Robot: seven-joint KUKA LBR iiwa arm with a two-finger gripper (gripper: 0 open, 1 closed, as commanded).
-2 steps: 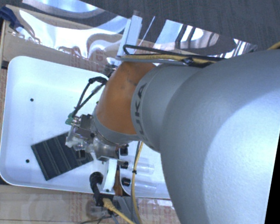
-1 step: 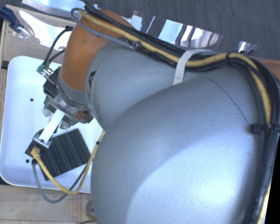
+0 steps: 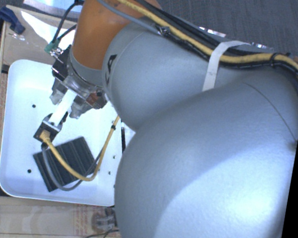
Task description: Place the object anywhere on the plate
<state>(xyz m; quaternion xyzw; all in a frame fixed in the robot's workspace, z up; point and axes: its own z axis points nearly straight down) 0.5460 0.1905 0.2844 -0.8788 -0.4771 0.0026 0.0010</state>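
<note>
Over the white bin point(image 3: 16, 121), the gripper point(image 3: 67, 102) hangs with fingers seemingly spread — nothing between them. Just below it, a black ribbed slab point(image 3: 77, 152) lies flat on the bin floor — near the lower edge.

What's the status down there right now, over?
Gripper over left bin, fingers apart, nothing between them. Black ribbed slab lies flat in that bin, not held. Big grey arm covers the right side.
</note>
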